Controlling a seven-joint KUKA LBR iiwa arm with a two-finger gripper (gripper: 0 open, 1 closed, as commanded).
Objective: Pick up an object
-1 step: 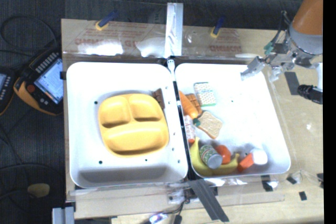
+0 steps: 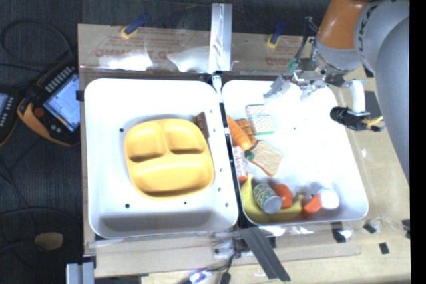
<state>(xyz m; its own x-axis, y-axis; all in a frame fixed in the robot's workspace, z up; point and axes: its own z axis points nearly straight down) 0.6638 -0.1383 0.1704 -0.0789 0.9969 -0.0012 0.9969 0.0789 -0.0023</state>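
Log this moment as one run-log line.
arm: over right bin's far edge | gripper: open, nothing between fingers | nearest item: checkered packet | yellow tray: in left bin

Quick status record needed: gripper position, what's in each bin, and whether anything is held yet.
gripper: above the far edge of the right bin, nothing seen between its fingers
left bin: yellow divided tray
right bin: cracker, carrot, small box, banana, can, other small items clustered along its left and near sides
task status: nothing picked yet

wooden bench (image 2: 383,229) — two white bins on it: left (image 2: 100,163), right (image 2: 346,169).
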